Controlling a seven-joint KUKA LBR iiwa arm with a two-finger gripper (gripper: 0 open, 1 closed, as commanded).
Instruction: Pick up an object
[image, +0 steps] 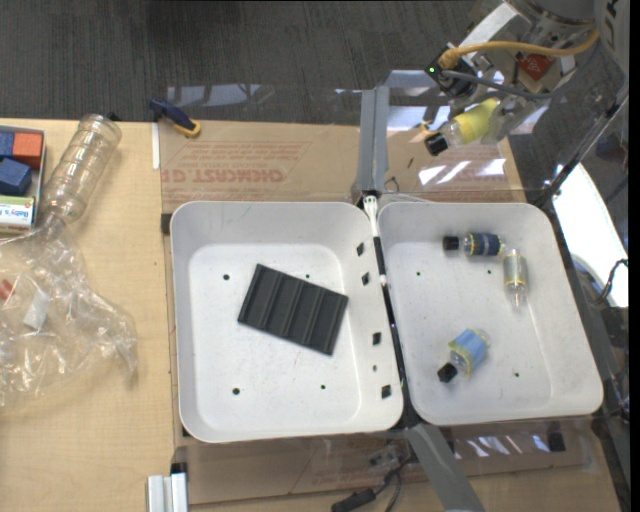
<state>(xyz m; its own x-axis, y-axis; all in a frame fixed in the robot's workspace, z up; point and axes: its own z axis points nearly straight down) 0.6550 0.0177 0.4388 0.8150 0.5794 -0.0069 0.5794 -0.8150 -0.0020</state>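
The gripper (462, 112), raised beyond the right white bin (560, 300), seems closed on a small yellow bottle with a black cap (470, 123), which could slip if pinched off-centre, falling toward the blue-banded vial (473, 244), clear vial (514, 272) and blue-yellow bottle (464, 354) below.
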